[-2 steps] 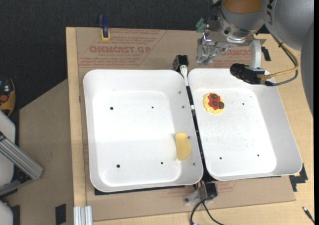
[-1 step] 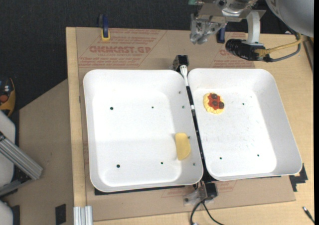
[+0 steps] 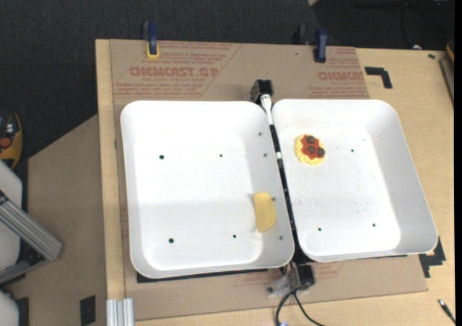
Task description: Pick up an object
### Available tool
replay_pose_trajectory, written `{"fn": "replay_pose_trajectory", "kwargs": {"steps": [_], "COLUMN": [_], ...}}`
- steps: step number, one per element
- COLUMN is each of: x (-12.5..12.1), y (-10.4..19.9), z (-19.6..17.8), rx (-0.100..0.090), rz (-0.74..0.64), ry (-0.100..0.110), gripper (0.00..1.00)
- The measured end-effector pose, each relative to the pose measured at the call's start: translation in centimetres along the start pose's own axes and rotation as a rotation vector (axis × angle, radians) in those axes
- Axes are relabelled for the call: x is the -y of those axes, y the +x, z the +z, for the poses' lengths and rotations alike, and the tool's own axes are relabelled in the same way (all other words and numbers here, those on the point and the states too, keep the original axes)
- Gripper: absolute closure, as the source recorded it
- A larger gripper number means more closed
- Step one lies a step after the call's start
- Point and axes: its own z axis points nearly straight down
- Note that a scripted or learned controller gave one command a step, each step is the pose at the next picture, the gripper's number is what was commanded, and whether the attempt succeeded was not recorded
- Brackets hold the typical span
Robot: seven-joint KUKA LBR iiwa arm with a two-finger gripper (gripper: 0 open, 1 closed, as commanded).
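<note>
A pale yellow oblong object (image 3: 264, 211) lies in the left bin (image 3: 155, 126), close to its right wall and toward the front. A small round yellow object with red and dark spots (image 3: 310, 149) rests in the right bin (image 3: 393, 173), in its upper left part near the divider between the bins.
The two white bins sit side by side on a brown cardboard sheet (image 3: 188, 65) held by blue clamps (image 3: 151, 34) at the back. A black bracket (image 3: 263, 90) joins the bins at the back, and cables (image 3: 292, 296) run at the front. Dark floor surrounds the bench.
</note>
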Motion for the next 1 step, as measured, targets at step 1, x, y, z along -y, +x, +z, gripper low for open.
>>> {"fn": "replay_pose_trajectory", "kwargs": {"steps": [1], "x": [0.57], "y": [5.66], "z": [17.88], "rx": [0.003], "rz": [-0.002], "ry": [0.042], "gripper": [1.00]}}
